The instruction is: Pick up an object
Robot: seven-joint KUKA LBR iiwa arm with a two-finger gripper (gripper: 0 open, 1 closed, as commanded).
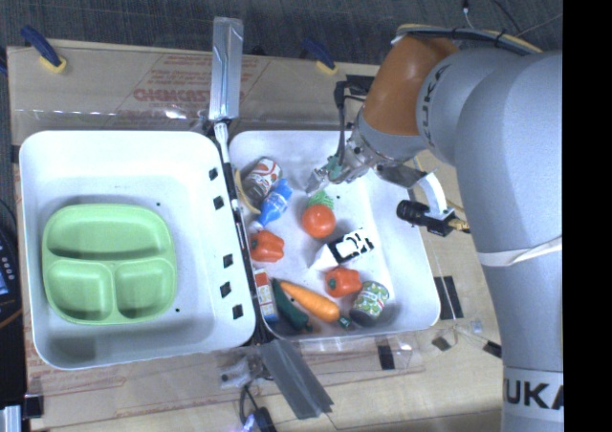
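Glossy white plastic forms both shallow bins on the counter (115, 387), each with rounded corners and smooth sloping walls. Within the left bin (57, 158) lies a pale green tray (109, 264), matte and soft-edged, moulded into one long compartment above two smaller ones. Scattered across the right bin (413, 258) are small toy-like things: a round orange-red tomato (318, 220) with a green top near the middle, a lumpy red-orange pepper (267, 247) by the left wall, a second red pepper (342, 281) lower down, a tapered orange carrot (309, 301) lying at a slant beside a dark green piece, a blue bottle (275, 203) leaning against a round printed can (261, 175), a black and white block (350, 247), and a squat can with a green label (370, 299) near the front wall. Smooth grey casing with an orange band covers the arm (497, 134) reaching in from the right, and its claw (334, 170) hangs at the bin's upper middle, just above the tomato; whether it is open or closed cannot be told, and nothing is seen between its tips.
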